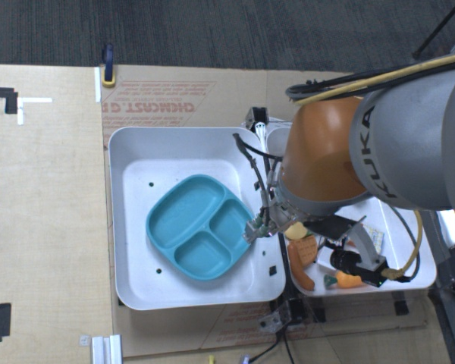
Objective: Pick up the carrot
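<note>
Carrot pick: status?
Gripper low over the divide between bins, nothing seen in it. Carrot lying in right bin, untouched. Arm hides much of that bin.

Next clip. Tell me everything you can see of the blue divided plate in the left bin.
The blue divided plate is a turquoise, plastic-looking tray with rounded corners and a raised rim. Ridges split it into three compartments: one long one along its upper left side and two smaller ones on the lower right. All three look bare. It lies flat on the floor of the left bin, turned at a slant to the bin's walls, toward the bin's right side. The arm's wrist hardware overlaps its right corner in the picture; whether they touch is unclear.
</note>
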Robot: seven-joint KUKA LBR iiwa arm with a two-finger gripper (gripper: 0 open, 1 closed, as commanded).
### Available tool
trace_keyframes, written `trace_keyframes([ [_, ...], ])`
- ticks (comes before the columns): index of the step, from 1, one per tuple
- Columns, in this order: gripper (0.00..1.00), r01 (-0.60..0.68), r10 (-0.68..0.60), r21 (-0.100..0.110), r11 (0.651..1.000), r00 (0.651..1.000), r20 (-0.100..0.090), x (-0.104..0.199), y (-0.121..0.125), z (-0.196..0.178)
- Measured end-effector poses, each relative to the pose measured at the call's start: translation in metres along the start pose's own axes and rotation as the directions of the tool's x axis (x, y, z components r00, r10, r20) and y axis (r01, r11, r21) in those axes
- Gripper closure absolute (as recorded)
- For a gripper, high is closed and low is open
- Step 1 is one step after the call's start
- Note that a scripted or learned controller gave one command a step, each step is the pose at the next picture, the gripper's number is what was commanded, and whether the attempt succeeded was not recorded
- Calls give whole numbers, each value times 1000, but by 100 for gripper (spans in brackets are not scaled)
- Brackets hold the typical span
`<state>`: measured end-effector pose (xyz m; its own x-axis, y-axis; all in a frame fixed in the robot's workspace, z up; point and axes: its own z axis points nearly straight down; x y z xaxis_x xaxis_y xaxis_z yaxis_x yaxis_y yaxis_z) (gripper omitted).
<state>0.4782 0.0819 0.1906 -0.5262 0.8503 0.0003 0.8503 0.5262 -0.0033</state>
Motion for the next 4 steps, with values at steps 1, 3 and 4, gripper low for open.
trace_keyframes([
  [1, 100, 451, -451, -4, 892, 892, 7, -70, 27, -50],
  [3, 100, 247, -247, -10, 969, 969, 12, -58, -34, -308],
  [4, 0, 249, -249, -9, 969, 969, 11, -58, -34, -308],
])
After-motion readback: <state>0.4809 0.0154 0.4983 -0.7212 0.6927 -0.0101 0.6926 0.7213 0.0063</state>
